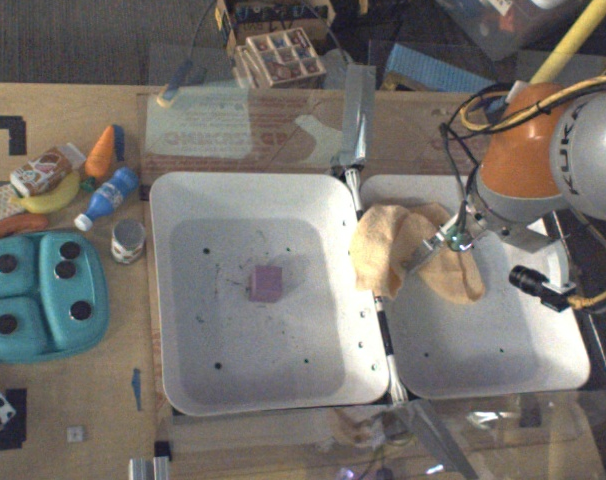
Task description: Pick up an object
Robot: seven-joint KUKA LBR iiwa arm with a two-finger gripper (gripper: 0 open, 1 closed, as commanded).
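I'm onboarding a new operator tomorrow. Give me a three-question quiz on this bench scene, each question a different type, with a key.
1. True or false: the purple block lies in the left bin.
2. Multiple choice: the yellow cloth lies
A. flat in the middle of the left bin
B. draped over the divide between the bins, mostly in the right bin
C. outside both bins
3. Fill in: the end effector is over the ____ bin, at the cloth.

Key: 1 true; 2 B; 3 right.

Wooden bench [73, 388] bears two white bins [183, 298], teal tray [41, 293], blue bottle [107, 197], banana [49, 198].
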